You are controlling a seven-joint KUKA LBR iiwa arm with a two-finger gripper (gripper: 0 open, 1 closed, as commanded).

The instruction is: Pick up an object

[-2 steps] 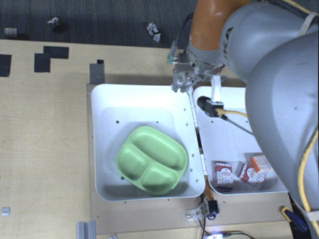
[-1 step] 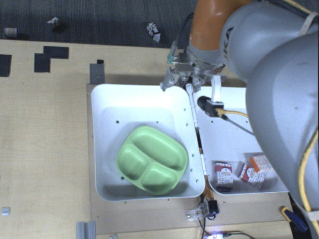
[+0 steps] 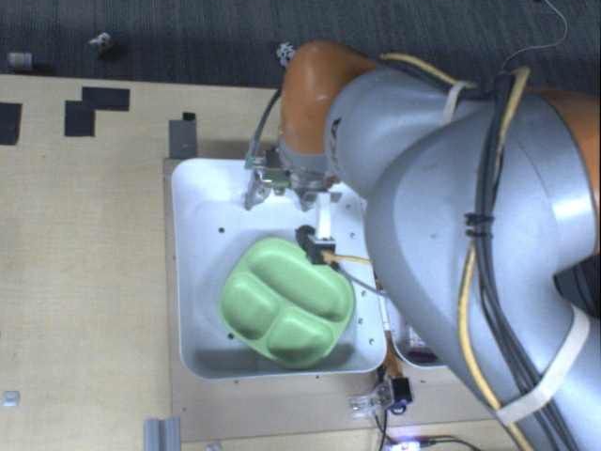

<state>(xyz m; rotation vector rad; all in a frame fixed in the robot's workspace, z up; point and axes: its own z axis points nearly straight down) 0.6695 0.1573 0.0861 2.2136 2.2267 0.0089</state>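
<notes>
A pale green plate with three compartments (image 3: 286, 301) lies tilted in the left white bin (image 3: 192, 252), resting toward its front right corner. My gripper (image 3: 282, 188) hangs over the far part of the same bin, just beyond the plate's back edge and apart from it. Nothing shows held under the gripper. The grey arm with its orange band covers the bin's right side.
The arm hides most of the right bin (image 3: 413, 350); just a sliver of its near left corner shows, with something dark inside. The tan bench (image 3: 84, 280) stretches to the left, with black patches at its far edge.
</notes>
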